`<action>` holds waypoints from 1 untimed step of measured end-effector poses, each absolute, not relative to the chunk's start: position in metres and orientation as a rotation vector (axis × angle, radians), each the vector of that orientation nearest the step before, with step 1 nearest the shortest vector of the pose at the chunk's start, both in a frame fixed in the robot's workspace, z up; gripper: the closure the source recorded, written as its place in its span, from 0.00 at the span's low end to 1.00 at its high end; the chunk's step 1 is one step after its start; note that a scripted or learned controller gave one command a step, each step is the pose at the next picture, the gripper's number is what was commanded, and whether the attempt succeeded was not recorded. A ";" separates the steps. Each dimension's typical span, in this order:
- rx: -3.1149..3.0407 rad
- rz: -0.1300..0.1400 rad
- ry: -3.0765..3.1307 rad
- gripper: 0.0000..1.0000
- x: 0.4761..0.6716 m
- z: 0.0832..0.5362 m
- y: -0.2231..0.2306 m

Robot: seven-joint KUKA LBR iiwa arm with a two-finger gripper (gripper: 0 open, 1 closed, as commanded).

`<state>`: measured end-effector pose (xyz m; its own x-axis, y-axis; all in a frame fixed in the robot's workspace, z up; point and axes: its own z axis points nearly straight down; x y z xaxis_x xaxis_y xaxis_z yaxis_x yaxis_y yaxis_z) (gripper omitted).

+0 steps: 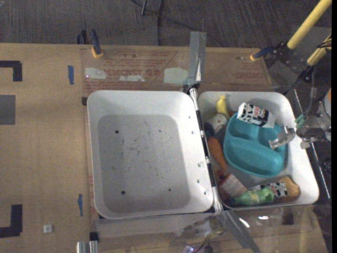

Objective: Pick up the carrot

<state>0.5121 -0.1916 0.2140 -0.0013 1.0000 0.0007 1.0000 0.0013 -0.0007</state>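
Camera view, carrot beside teal tray (right bin), tool above

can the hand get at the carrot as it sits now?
Probably not cleanly. The carrot is wedged between the right bin's left wall and the teal tray, partly under its rim. The hand sits over the tray's far side.

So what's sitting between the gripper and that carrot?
In the camera view, the teal plate lies between the gripper and the carrot, which is tucked against the bin's left wall.
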 end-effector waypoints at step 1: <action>-2.291 0.001 -2.147 0.00 0.479 0.193 -0.181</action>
